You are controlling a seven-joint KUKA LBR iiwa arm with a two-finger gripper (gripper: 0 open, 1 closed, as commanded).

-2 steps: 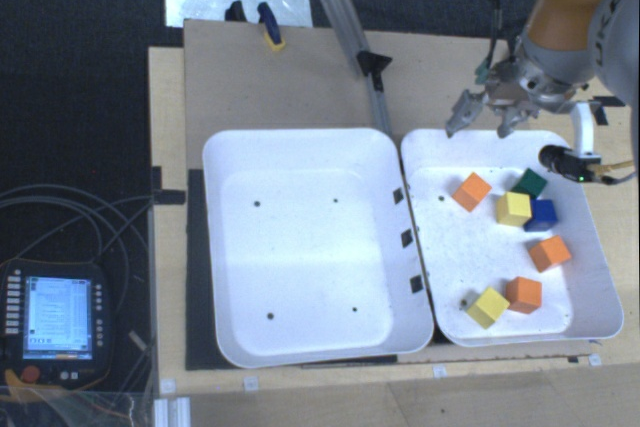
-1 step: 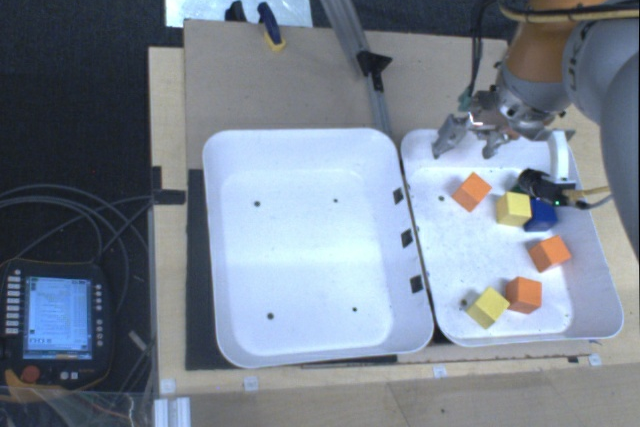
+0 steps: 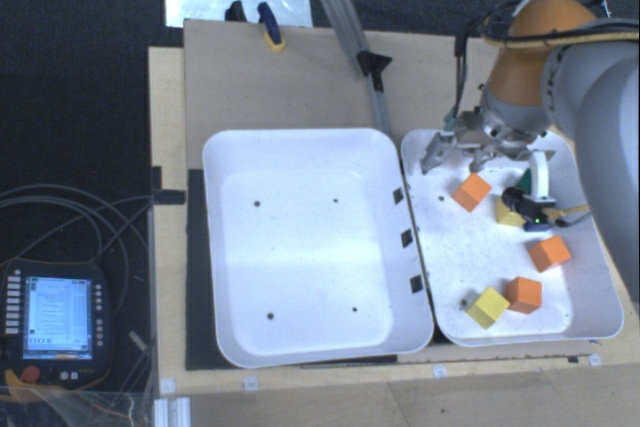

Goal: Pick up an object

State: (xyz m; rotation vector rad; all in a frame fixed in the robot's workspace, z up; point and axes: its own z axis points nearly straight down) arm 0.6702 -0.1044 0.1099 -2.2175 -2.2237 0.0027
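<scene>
My gripper hangs over the far left part of the right bin, and its fingers stand apart with nothing between them. An orange block lies just in front of the gripper and slightly to its right. A second orange block rests further right, and a third orange block sits near the front. A yellow block lies beside that third one. Another yellow piece is partly hidden behind the wrist.
The left bin stands beside the right one, joined by black clips. A slanted metal pole crosses the back of the bench. A teach pendant and cables lie on the floor at left.
</scene>
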